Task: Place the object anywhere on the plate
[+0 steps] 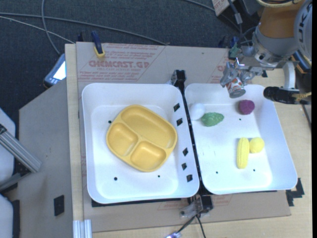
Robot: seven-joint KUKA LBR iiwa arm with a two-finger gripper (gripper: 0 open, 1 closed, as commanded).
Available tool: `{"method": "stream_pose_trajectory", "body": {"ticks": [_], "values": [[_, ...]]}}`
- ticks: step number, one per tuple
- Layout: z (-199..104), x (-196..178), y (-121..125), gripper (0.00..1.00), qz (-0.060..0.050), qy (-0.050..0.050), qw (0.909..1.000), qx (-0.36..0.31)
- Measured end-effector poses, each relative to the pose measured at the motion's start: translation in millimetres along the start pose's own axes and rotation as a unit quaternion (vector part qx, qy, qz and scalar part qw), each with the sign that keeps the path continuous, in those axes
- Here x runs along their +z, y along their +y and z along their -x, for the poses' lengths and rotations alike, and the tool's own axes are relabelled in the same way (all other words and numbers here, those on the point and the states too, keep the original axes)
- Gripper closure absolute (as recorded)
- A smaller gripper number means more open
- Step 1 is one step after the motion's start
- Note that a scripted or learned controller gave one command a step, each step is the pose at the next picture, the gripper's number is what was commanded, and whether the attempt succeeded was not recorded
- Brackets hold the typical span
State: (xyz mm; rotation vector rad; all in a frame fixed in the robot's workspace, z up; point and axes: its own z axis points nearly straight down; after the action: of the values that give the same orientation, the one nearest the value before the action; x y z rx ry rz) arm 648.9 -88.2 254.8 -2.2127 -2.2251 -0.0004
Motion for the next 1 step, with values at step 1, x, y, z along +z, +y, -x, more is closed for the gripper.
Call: {"method": "stream_pose_trajectory", "body": {"ticks": [1], "values": [[-52.1,-4.1,-8.6,1.0,0.0,0.0,1.0,0.0]]}}
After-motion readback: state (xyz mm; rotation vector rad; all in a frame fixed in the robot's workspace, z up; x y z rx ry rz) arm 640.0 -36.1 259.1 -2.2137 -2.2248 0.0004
